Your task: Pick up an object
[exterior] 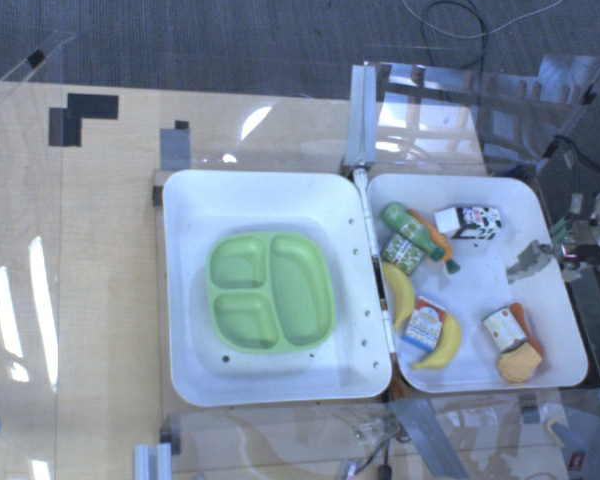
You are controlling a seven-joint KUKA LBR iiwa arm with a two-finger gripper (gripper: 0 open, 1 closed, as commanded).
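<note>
A grey two-finger gripper point(533, 260) reaches in over the right rim of the right-hand shallow white bin point(540, 200), its fingers slightly parted and closed on nothing. The objects lie apart from it across the bin floor. Nearest, toward the back, is a small white carton with black cow patches point(468, 221); below the gripper, in the front right corner, a small white-and-orange packet point(502, 329) rests beside a round tan cookie-like piece point(519, 365). Well to its left, a green plastic bottle with a white label point(408, 238) lies tilted against an orange carrot-shaped toy point(436, 238), with two yellow bananas point(401, 294) flanking a small blue-and-orange juice box point(425, 324). In the left-hand shallow white bin point(180, 268) sits a light green divided plastic plate point(271, 292).
</note>
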